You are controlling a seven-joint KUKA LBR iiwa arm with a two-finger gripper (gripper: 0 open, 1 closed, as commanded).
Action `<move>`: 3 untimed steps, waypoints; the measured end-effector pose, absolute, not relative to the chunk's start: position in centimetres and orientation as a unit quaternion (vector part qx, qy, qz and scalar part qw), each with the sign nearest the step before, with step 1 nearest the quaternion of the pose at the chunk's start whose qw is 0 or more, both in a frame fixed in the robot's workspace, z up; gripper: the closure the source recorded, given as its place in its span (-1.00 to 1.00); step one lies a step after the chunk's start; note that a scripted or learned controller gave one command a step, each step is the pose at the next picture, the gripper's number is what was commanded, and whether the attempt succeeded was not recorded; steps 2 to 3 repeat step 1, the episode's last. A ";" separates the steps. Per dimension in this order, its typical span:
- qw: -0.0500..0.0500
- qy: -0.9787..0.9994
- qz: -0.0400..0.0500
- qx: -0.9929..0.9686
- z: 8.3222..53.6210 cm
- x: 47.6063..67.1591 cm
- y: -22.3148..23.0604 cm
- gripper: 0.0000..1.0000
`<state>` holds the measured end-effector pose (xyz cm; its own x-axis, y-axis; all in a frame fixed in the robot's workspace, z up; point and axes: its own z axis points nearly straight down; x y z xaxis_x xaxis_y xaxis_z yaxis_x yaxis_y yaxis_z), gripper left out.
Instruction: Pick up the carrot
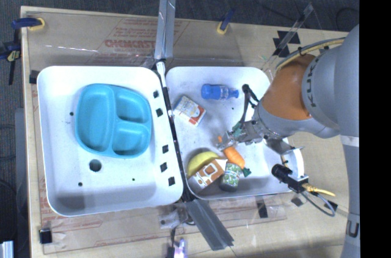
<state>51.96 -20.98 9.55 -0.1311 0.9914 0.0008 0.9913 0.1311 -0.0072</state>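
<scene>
Carrot (234, 156) in the right bin (259, 76), near its front, just beside a banana (201, 161), with a small box (209, 173) and a green packet (231, 175) before it; gripper (234, 136) low over the carrot's upper end, touching or nearly so; whether spread or pressed together, cannot tell. Also in that bin: a blue bottle (215, 92) toward the back and a carton (189, 110) near the divider; in the left bin (58, 189), a blue tray (114, 119).
</scene>
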 end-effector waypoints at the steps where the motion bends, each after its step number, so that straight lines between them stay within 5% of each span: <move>1: 0.001 -0.660 0.002 -0.752 18.3 54.8 -17.9 1.00; 3: 0.001 -0.660 0.002 -0.752 18.3 54.8 -17.9 1.00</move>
